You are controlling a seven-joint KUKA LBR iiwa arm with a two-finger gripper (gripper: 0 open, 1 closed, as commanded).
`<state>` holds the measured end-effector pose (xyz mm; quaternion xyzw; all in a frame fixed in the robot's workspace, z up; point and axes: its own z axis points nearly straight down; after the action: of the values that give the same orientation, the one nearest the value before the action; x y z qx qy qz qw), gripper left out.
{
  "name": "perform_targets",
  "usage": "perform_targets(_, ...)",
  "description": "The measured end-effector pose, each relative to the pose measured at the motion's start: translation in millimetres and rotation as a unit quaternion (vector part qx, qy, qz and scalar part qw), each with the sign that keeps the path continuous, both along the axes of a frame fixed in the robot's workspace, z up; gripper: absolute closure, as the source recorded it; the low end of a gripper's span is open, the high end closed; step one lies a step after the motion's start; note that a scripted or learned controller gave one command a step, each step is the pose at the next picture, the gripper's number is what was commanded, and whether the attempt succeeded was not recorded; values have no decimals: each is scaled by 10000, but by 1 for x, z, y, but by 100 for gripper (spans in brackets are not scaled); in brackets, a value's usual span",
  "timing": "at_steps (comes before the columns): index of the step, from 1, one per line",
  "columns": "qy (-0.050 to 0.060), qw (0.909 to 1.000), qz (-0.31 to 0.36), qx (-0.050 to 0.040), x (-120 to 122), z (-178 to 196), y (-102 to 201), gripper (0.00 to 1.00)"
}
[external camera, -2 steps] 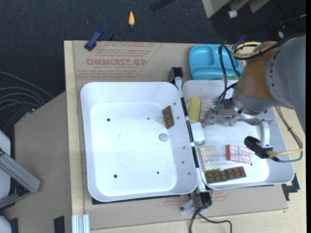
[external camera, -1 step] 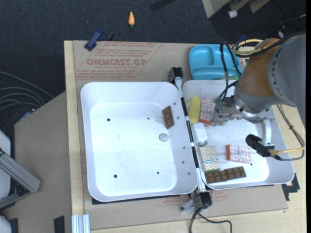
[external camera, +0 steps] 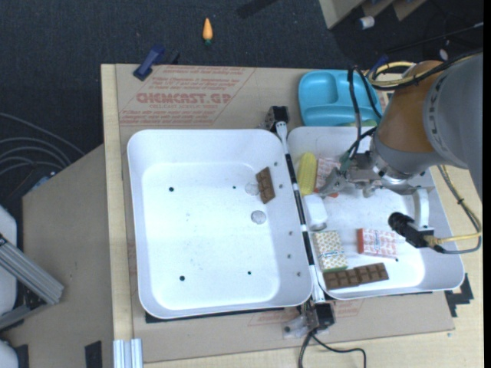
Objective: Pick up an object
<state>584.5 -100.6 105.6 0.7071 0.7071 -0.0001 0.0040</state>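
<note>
- Item 1, likeliest pick: a pink-printed packet lies flat at the far end of the right bin, just beside a yellow block that stands against the wall shared with the left bin.
- Item 2, gripper: it hangs over that packet, with the arm reaching in from the right. I cannot tell whether it is released or clenched, and I see nothing held in it.
- Item 3, other stock in the right bin: a white lump, a checked packet, a red-and-white packet and a long brown bar along the near wall.
- Item 4, left bin: one small brown block near the shared wall, with most of the floor bare.
- Item 5, on the bench beyond the right bin: a blue tray.
- Risk, as I judge it: the packet is thin and flat, so a closing grip may skate over it and come up with nothing.
- Risk: the yellow block is crowded in close, so a descent slightly off could knock it or pinch both things.
- Risk: the shared wall is near enough to be struck.
</note>
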Motion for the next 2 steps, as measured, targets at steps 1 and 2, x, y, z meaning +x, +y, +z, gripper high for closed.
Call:
perform_targets(1,-9,10000,2,2,0,10,1,100)
perform_targets(2,-7,10000,3,2,0,10,1,0)
